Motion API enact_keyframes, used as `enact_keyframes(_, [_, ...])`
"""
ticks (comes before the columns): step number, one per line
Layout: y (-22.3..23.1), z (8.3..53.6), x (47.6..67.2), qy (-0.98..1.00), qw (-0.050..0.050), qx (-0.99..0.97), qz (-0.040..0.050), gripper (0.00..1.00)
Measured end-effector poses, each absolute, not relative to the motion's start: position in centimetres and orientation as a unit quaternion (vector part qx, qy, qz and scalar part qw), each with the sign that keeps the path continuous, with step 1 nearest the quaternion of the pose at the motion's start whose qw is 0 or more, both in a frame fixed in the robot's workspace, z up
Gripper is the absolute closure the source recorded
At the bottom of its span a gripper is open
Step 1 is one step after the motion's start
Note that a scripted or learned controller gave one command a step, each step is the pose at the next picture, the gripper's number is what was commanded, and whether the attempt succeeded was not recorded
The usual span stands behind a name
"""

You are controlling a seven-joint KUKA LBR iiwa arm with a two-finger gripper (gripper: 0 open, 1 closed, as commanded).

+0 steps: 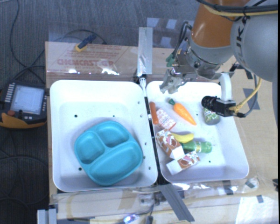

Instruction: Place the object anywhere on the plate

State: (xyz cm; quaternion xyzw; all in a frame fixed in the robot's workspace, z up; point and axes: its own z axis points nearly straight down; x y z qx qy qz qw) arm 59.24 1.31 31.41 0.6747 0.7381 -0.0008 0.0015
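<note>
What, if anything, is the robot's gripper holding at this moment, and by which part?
Nothing is held. The gripper hangs over the far edge of the right bin, above the toy carrot, with no object between its fingers.

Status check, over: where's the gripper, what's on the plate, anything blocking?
Gripper above right bin's back edge, holding nothing. Plate in left bin, bare. Carrot, banana and other toys in the right bin. Path clear.
</note>
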Motion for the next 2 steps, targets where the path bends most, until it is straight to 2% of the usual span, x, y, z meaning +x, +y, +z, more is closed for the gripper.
enact_keyframes(1, [6.4,18.2,53.8,0.728,-0.002,0.686,-0.0026,1.00])
enact_keyframes(2, [9.0,19.2,50.0,0.737,-0.002,0.675,-0.0022,1.00])
